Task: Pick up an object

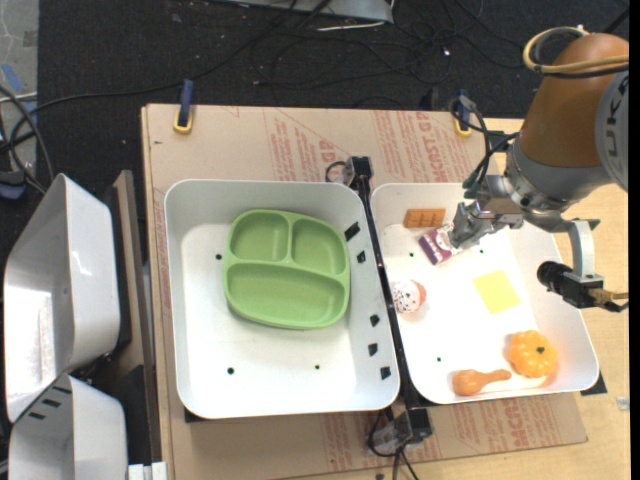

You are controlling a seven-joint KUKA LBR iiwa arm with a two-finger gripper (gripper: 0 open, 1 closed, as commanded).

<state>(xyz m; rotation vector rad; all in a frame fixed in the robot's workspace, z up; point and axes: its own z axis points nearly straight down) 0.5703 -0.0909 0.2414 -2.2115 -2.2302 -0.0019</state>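
A: Start at the far side from the jaws. What sits there?

B: The left shallow white plastic bin [190, 298] holds a light green plastic plate with three compartments [288, 270], lying flat, well apart from the jaws and across the divider from them.

A: And closer in?

B: In the right shallow white plastic bin [440, 373], a small round white toy with red markings [407, 295] lies below and to the left of the jaws, near the divider. A small flat orange-brown rectangular block [424, 217] lies just left of the jaws, slightly above them. A small purple and white packet [436, 245] lies right at the jaws, touching or nearly touching them.

A: Is the two-finger gripper [468, 226] closed on that packet?

B: I cannot tell. The gripper hangs low over the upper part of the right bin, but its underside is hidden from this angle, so whether the jaws are apart or together is not visible.

A: What lies further right?

B: A flat yellow square sponge-like pad [497, 291] lies below the jaws, slightly right. Well below them, an orange gourd-shaped toy [479, 379] and an orange plastic pumpkin [530, 354] sit side by side near the bin's bottom edge.
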